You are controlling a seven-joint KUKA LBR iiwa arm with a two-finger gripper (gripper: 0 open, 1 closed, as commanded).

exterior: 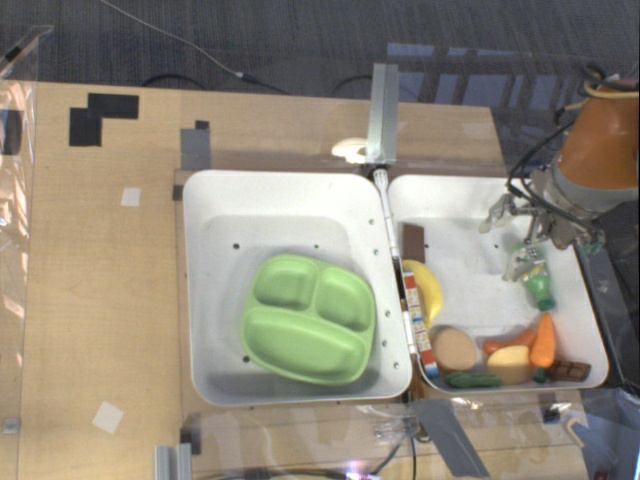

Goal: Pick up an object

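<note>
— Where do the jaws stand?

— The gripper [524,230] hangs over the far right part of the right bin [450,203], fingers spread apart and nothing between them. Just near of it lies a small green object [540,288], the closest candidate.

— And the rest?

— Along the bin's near wall sit an orange carrot [542,340], a tan round piece [455,348] and a dark green piece [472,378], crowded together; a banana [427,288] lies at the left wall. The left bin [210,268] holds a green divided plate [310,318].

— So how best to grasp?

— I'd pick the green object: it stands apart from the cluster. Centre over it, descend straight, close only once the fingers straddle it.
</note>
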